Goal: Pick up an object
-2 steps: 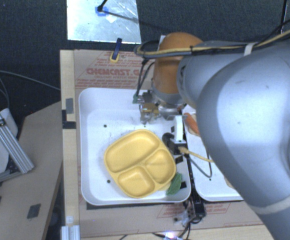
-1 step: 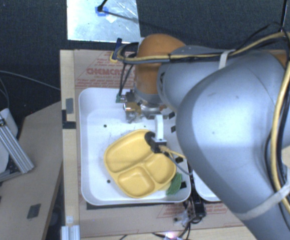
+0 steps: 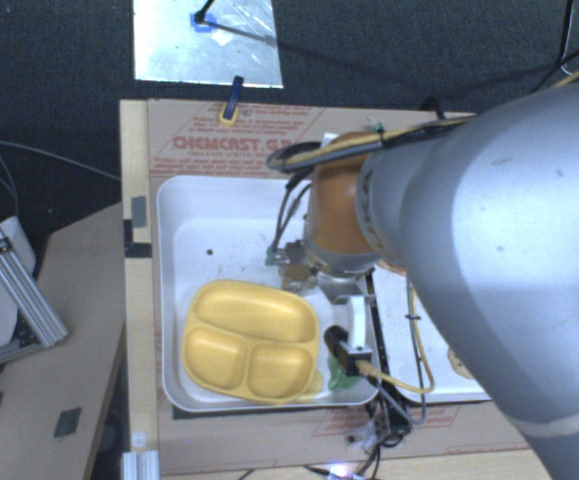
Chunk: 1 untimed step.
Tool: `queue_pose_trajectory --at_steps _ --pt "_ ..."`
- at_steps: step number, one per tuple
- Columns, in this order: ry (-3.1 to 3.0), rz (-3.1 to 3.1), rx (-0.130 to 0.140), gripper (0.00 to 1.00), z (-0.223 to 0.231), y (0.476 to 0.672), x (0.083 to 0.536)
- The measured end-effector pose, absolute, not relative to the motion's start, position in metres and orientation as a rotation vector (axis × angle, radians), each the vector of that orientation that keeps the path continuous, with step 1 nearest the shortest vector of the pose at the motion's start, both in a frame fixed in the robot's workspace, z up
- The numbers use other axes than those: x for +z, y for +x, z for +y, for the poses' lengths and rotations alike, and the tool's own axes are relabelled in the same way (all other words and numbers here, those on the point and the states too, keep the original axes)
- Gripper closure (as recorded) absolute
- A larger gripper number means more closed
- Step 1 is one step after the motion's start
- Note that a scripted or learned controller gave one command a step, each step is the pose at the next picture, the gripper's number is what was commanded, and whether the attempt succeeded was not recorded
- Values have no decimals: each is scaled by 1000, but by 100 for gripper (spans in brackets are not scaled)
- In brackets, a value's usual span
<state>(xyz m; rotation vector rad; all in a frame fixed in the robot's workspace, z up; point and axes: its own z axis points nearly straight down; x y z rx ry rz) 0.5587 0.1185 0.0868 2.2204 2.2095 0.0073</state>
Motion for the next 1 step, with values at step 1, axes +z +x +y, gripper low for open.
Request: queue_pose_trajectory --at_steps 1 --pt "2213 2220 6 100 160 539 85"
